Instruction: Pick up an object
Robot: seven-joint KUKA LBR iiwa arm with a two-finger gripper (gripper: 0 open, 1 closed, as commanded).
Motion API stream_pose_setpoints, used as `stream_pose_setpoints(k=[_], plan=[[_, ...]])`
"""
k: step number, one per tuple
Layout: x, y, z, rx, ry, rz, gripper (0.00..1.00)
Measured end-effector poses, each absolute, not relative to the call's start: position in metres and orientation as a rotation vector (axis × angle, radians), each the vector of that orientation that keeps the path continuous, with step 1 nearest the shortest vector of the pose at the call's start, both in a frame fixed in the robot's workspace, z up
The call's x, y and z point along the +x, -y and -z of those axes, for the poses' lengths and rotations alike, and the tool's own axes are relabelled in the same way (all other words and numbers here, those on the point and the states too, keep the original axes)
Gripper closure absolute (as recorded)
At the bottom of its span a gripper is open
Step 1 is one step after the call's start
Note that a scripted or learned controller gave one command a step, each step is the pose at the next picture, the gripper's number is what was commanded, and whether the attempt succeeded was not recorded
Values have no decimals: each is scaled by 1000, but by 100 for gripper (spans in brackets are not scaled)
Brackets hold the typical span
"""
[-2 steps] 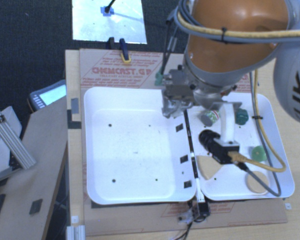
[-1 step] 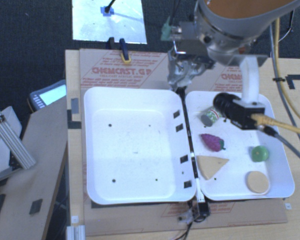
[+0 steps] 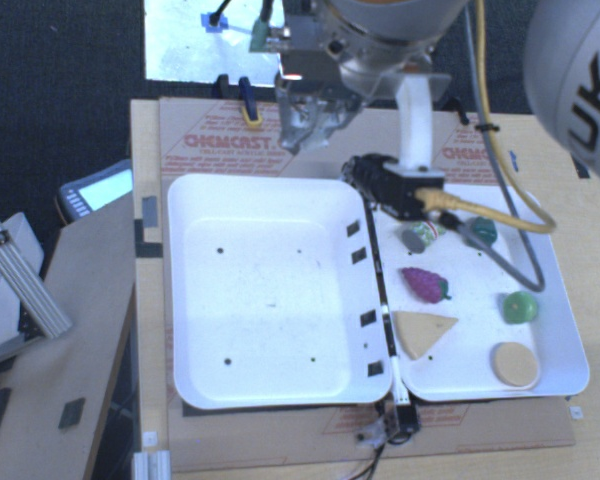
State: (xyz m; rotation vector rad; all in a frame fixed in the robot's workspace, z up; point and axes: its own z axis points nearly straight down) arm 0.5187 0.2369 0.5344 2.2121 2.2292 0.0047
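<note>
hanging blurred over the left bin's far rim, the gripper gives nothing away: open or closed, i cannot tell. the purple fruit lies in the right bin, well apart.

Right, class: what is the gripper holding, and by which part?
Nothing shows in the gripper, which hangs near the left bin's far rim.

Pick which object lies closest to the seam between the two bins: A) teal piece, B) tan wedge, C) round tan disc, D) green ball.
B: the tan wedge lies in the right bin, almost against its left wall.
</note>
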Motion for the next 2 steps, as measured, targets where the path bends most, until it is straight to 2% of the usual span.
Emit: stream_pose_setpoints(k=[1,2], plan=[[533,-230,-373,2225,-2225,23,100],[649,-233,-339,2220,-2218,-5,100]])
